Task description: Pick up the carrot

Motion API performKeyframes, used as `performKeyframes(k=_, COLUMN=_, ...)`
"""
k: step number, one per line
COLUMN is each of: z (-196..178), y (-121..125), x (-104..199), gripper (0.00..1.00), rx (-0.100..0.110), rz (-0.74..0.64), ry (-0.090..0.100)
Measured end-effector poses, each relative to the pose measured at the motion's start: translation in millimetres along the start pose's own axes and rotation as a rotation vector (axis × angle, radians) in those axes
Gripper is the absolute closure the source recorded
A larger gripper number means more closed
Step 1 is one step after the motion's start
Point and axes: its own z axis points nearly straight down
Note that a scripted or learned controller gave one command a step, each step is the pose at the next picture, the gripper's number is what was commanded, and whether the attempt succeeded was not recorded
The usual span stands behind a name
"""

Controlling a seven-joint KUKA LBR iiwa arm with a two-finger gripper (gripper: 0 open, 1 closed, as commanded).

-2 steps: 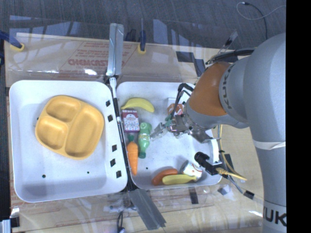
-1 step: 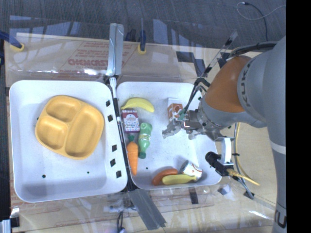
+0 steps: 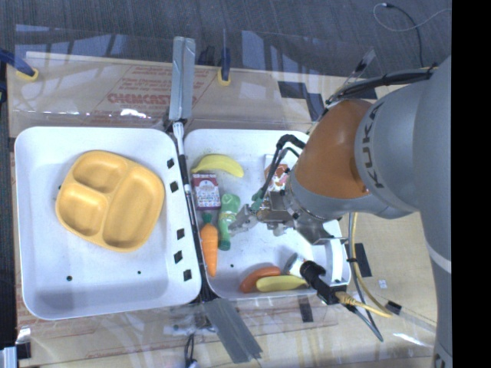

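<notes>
Carrot [image 3: 209, 248]: tapered, matte orange, lay by the right bin's [image 3: 253, 138] left wall, just below a green item [image 3: 227, 219].
Gripper [image 3: 247, 218]: metallic, sat beside the green item; finger state could not be told.
Arm [image 3: 399, 148]: smooth grey casing, glossy orange band, lettering "KUKA".
Left bin [image 3: 38, 205]: held a yellow sectioned plastic plate [image 3: 111, 199].
Other items: curved yellow banana [image 3: 219, 164]; small red-labelled carton [image 3: 206, 190], text unreadable.
</notes>
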Motion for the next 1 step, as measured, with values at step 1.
performKeyframes(k=1, z=0.2, y=78.0, x=78.7, gripper=0.0, rx=0.0, rz=-0.154, ry=0.0)
